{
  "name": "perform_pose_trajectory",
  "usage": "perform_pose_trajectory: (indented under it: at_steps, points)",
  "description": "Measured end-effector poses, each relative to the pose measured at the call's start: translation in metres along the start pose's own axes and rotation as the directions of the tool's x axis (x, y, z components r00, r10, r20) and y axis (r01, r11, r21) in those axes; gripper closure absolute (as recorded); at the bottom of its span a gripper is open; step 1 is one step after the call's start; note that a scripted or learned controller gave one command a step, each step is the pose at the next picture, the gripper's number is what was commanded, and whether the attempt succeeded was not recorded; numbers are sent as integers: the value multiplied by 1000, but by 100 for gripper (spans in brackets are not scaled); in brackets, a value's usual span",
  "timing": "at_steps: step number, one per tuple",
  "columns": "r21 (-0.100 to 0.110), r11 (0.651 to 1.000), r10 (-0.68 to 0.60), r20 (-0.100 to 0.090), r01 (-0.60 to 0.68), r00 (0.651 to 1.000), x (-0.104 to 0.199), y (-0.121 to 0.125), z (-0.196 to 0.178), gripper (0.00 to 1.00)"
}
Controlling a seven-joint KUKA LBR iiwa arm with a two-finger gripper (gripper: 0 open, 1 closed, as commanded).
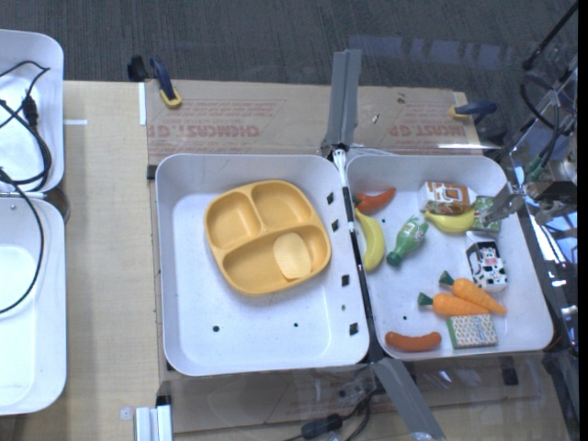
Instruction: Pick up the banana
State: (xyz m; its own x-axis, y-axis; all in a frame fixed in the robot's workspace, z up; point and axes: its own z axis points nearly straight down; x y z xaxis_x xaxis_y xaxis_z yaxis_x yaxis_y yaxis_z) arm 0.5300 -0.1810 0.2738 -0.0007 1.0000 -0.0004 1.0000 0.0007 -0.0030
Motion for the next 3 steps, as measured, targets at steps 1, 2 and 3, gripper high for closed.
perform_pose_trajectory:
  at_steps: [1,2,3]
  points:
    - [0,997,83,0,-83,997,16,78,82,0]
    - [-1,998,59,-2,-59,998,18,103,177,0]
    - [-12,1000,15,-22,-16,1000,6,93,176,0]
